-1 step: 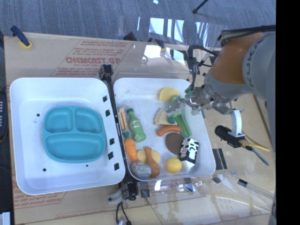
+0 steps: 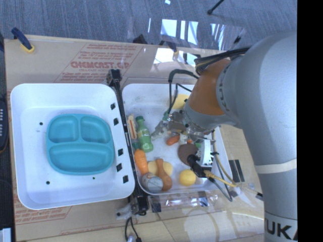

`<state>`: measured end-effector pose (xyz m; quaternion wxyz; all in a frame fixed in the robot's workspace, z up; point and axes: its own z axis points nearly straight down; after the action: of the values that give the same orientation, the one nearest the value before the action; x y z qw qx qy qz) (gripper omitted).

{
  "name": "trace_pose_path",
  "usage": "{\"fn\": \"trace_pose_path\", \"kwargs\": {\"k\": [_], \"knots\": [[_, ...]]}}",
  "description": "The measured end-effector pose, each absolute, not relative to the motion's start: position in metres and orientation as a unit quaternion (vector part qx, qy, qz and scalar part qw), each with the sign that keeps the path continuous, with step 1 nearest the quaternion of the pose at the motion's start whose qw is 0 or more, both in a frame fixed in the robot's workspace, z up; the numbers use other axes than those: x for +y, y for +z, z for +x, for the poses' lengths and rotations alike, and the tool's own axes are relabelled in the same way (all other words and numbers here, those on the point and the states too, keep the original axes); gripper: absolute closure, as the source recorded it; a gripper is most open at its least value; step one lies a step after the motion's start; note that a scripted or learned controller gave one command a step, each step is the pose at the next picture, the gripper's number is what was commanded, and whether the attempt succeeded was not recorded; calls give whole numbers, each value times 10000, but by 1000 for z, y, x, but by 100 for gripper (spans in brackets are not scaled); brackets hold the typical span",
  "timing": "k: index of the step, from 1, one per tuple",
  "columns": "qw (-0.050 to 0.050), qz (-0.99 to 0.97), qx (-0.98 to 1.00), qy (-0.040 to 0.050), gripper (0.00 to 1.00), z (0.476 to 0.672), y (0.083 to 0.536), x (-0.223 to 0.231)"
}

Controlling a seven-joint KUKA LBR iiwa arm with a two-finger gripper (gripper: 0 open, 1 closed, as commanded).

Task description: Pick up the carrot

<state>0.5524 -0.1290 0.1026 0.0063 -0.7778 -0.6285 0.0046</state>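
Clutter filled the near end of the right bin (image 2: 151, 92): a yellow lemon (image 2: 187, 177), a brown stick-shaped piece (image 2: 163, 173) and, against the left wall, the carrot (image 2: 141, 161), lying free just below a green bottle (image 2: 144, 137). Farther in, the gripper (image 2: 174, 131) hung low over the bin's middle beside a small red-orange piece (image 2: 172, 140), apart from the carrot; how wide it stood could not be told. Its position suggested a descent aimed off target. The left bin (image 2: 20, 135) held a teal plate (image 2: 79, 143), probably as a drop-off spot.
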Motion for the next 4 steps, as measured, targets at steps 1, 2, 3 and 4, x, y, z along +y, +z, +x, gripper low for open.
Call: {"fn": "trace_pose_path", "kwargs": {"k": [1,2,3,4], "knots": [[65,-7603,-6495,29,0,546,101,-137],[45,-7805,-6251,38,0,508,122,-133],[21,-8386,-5447,29,0,499,130,-149],[46,-8531,-5217,28,0,475,90,-119]]}}
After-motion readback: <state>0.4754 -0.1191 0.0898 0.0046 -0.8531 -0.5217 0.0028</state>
